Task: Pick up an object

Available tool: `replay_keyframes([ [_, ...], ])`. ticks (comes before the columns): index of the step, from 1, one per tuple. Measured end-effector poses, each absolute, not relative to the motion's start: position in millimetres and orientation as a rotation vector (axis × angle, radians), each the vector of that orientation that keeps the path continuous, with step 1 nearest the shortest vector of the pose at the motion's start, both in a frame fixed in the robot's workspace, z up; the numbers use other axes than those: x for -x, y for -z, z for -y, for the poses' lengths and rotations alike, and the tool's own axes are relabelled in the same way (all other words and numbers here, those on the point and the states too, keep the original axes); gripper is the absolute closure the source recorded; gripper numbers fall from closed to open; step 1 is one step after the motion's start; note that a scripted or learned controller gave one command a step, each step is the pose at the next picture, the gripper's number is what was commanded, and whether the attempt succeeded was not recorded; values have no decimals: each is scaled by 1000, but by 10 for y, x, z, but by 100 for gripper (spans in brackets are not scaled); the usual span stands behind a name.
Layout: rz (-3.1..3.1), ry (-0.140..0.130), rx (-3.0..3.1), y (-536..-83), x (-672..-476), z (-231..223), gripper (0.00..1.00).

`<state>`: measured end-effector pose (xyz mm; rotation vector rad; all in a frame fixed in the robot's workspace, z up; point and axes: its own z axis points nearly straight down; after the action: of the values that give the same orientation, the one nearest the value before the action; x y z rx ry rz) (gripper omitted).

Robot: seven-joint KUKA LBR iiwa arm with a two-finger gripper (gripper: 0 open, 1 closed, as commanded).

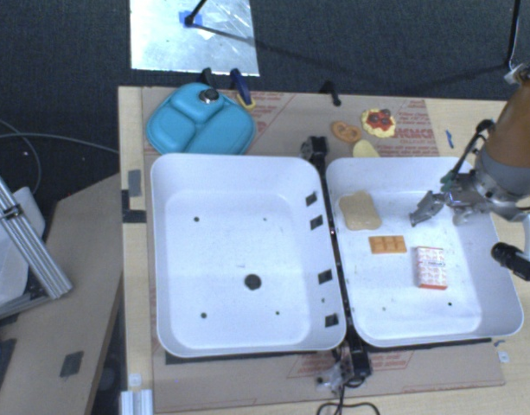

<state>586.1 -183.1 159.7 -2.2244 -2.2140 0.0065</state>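
Presently, three candidates are seen lying in the right bin [498, 318]: a tan slice of toy bread [360, 210], an orange cracker [387, 245] and a small red-and-white carton [431, 267]. All are judged light and rigid. The flat pieces would be hard to pinch; the carton is best taken across its narrow sides. The hand [433, 204] hovers just right of the bread, grasping nothing; its state cannot be told.

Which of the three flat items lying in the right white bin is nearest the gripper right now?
The pale beige bread-shaped piece, at the bin's upper left, lies closest to the gripper. The orange square cracker and the red-and-white packet lie lower.
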Motion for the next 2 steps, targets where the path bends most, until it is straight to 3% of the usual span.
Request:
replay_keyframes([
  [1,2228,4,2223,-1751,-5904,1795,100],
  [2,2233,18,2236,-878,-5479,2018,100],
])
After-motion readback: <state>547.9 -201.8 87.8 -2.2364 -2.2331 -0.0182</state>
